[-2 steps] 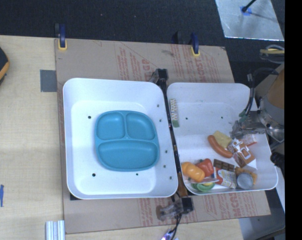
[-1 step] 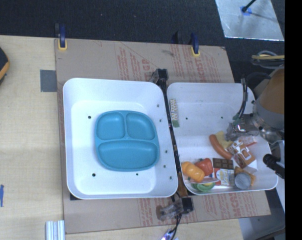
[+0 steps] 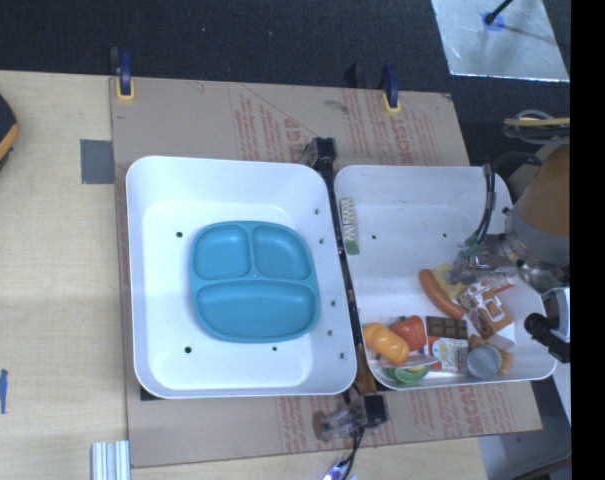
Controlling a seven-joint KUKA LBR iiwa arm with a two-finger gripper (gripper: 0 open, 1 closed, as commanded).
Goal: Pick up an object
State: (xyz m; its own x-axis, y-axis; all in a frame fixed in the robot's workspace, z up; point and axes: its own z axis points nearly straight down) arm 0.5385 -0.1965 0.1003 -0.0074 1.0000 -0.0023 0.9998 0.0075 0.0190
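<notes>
Starting nearest, with a black clamp [image 3: 357,413] gripping the near edge between the bins. Panning over brown cardboard [image 3: 282,118] lying on a pale wooden bench [image 3: 42,268], pinned by two blue clips [image 3: 389,86] at the far edge. Taking in dark carpet [image 3: 232,18] beyond. Passing the left bin [image 3: 132,268], carrying a blue divided plate [image 3: 254,278]. Moving right to the right bin [image 3: 402,198]: spotting the toy food pile [image 3: 432,343] crowding its near right corner, with a sausage [image 3: 437,290], a tomato [image 3: 410,330] and a can [image 3: 482,361] among it. Catching the gripper [image 3: 477,265] hanging just over the pile's far side, beside the sausage. Struggling to judge its spread or any hold: too blurred to tell. Losing the arm [image 3: 542,208] past the right edge.
</notes>
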